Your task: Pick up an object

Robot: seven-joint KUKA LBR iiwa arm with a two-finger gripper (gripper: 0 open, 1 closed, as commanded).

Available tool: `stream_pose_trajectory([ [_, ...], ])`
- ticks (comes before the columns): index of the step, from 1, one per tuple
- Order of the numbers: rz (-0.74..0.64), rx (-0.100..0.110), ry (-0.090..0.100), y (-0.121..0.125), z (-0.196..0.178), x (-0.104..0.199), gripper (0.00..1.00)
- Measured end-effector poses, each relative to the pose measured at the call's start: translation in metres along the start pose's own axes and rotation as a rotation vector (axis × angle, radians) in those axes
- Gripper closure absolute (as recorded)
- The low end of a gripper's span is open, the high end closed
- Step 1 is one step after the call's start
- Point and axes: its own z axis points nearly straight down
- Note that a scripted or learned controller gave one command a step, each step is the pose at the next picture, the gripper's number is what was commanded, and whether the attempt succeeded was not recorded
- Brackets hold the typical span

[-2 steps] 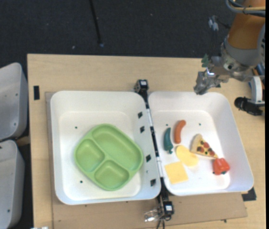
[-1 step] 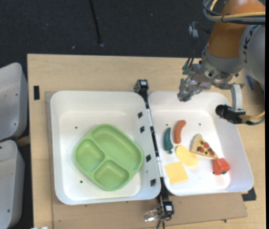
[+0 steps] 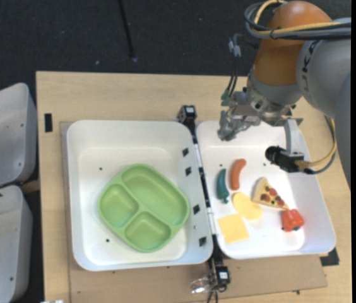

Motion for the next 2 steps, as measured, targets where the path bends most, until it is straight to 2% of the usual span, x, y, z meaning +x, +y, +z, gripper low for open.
stream_pose_trajectory([
  [2, -0.002, -0.001, 0.002, -0.032, -0.003, 0.085, 1.00],
])
